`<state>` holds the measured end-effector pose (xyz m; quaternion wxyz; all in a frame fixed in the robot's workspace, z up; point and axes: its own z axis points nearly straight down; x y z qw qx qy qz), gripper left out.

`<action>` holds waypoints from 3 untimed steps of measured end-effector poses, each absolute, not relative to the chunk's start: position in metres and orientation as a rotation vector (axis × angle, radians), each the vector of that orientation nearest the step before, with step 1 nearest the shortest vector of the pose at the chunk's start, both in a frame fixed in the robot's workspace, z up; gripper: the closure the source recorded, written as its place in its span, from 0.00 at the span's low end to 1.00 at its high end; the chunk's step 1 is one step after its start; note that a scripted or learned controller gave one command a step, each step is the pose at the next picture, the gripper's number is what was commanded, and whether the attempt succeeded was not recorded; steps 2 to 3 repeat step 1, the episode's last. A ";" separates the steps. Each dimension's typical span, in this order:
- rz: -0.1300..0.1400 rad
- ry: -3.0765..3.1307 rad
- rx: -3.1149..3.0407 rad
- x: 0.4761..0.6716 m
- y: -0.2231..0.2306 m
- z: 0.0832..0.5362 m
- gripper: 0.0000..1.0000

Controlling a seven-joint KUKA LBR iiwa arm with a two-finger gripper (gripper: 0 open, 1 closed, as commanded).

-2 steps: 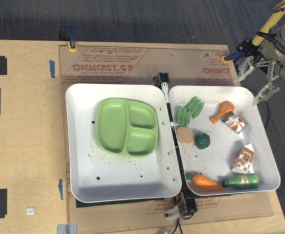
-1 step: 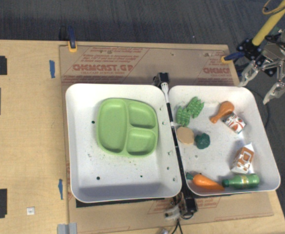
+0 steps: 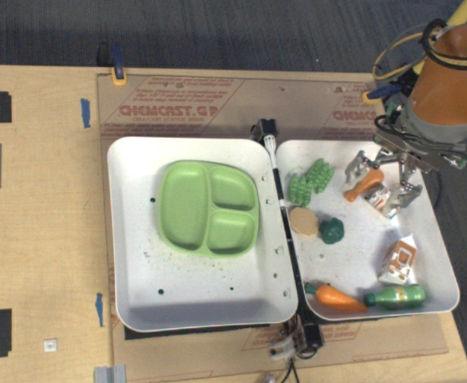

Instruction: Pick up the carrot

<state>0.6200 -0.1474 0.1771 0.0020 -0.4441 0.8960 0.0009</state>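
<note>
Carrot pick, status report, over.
Hand high in right bin, over an orange item. Carrot lies at bin's near edge, untouched. Green bottle just right of it, cramping approach.

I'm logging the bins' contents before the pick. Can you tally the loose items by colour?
Green: 4 (divided plastic plate, bumpy vegetable toy, small round ball, bottle)
Orange: 2 (carrot, piece at the gripper)
Tan: 1 (round disc)
White-orange: 1 (packet)
Total: 8

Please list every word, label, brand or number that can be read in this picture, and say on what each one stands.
"CHEMCAST GP", red print on the brown board behind the bins.
Red print at the board's right end: cut off, unreadable.
Small packet in the right bin: orange marks, too blurred.
Green bottle: no readable label.
</note>
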 end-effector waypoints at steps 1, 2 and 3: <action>0.001 2.893 -1.218 0.621 -0.173 0.126 0.00; 0.001 2.893 -1.218 0.621 -0.173 0.126 0.00; 0.001 2.893 -1.218 0.621 -0.173 0.126 0.00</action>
